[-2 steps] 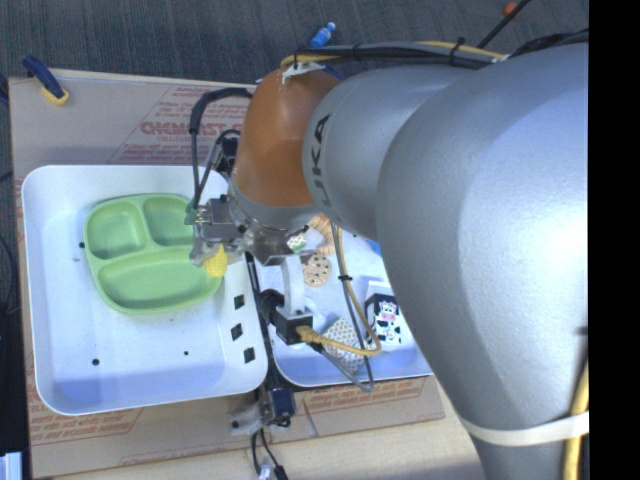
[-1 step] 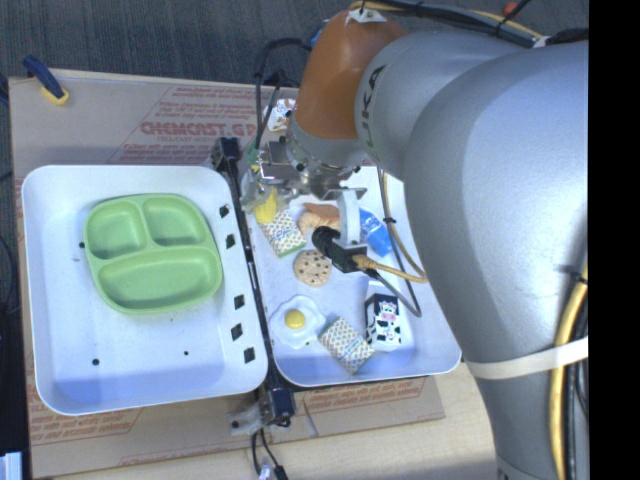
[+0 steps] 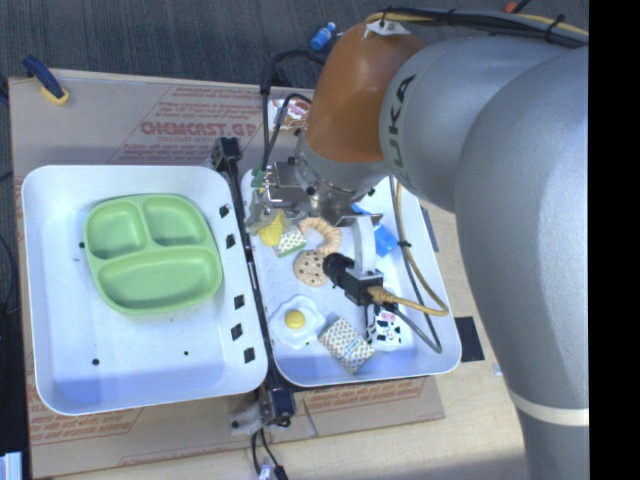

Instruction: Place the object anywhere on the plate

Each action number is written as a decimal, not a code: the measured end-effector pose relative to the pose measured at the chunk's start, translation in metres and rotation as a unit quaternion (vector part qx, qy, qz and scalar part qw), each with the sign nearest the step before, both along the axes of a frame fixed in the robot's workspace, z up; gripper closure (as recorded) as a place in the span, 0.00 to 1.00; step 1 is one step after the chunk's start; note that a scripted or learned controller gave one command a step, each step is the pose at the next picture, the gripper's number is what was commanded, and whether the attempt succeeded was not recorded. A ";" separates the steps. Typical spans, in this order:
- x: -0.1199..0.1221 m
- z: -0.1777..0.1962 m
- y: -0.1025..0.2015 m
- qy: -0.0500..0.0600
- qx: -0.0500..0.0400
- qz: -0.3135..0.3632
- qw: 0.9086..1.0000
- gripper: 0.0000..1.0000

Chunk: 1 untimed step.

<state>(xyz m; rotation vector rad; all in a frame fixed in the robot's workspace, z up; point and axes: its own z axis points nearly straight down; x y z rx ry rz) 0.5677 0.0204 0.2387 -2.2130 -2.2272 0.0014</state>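
A green divided plate [image 3: 152, 251] lies in the left bin [image 3: 60, 368]. The right bin [image 3: 420, 363] holds small toy foods: a fried egg [image 3: 296, 320], a cookie [image 3: 311, 266], a tan ring-shaped piece [image 3: 322, 232], a yellow piece [image 3: 271, 234], a patterned wrapped piece [image 3: 346, 344] and a black-and-white piece [image 3: 386, 330]. My gripper [image 3: 275, 200] reaches down into the upper left part of the right bin, just above the yellow piece. The arm's wrist covers most of it.
A black divider with clips [image 3: 240, 268] runs between the two bins. A blue piece [image 3: 383, 238] lies under the arm. Cables [image 3: 420, 303] trail over the right bin. A blue and yellow clamp [image 3: 45, 80] sits at the bench's top left corner.
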 end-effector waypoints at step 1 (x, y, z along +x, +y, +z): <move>-0.026 -0.036 0.069 0.001 -0.001 0.001 1.000 1.00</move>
